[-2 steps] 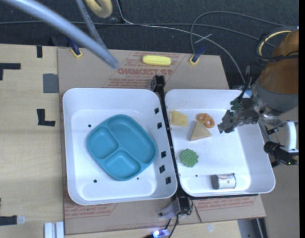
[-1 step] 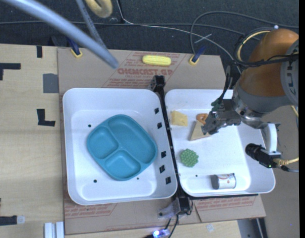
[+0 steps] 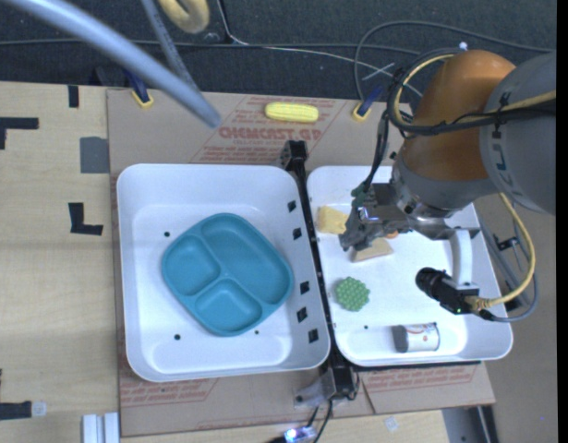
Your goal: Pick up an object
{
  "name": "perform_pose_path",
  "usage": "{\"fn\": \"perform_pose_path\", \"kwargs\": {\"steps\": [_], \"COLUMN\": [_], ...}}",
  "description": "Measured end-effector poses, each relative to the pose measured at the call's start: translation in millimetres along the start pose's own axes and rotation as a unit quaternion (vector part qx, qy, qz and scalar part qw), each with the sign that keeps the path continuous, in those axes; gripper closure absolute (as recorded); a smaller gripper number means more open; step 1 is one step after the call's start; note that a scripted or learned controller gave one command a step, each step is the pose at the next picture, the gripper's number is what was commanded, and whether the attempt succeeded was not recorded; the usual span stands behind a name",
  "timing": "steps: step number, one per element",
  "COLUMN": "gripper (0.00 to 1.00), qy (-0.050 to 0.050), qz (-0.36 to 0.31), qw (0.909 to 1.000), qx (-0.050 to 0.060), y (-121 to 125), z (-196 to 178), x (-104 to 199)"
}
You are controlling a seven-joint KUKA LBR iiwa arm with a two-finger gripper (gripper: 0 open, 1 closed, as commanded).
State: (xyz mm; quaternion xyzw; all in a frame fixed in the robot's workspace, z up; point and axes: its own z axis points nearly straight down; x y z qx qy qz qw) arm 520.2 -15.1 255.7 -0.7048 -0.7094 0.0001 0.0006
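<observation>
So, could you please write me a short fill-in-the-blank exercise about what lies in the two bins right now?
1. The blue divided tray lies in the ____ bin as the camera sees it.
2. The bumpy round ball in the right bin is ____ in colour.
3. The yellow corn cob lies on the ____, outside both bins.
4. The tool is over the ____ bin.

Missing words: left; green; cardboard; right

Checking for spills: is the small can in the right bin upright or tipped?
Tipped: the can lies on its side near the right bin's front edge.
</observation>
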Motion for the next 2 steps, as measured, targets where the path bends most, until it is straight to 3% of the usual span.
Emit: {"fn": "perform_pose_path", "kwargs": {"steps": [1,2], "gripper": [1.0,1.0], "qy": [0.0,0.0], "qz": [0.0,0.0], "qw": [1.0,1.0], "qx": [0.001,0.001], "y": [8,-4], "z": [8,18], "x": [61,113]}}
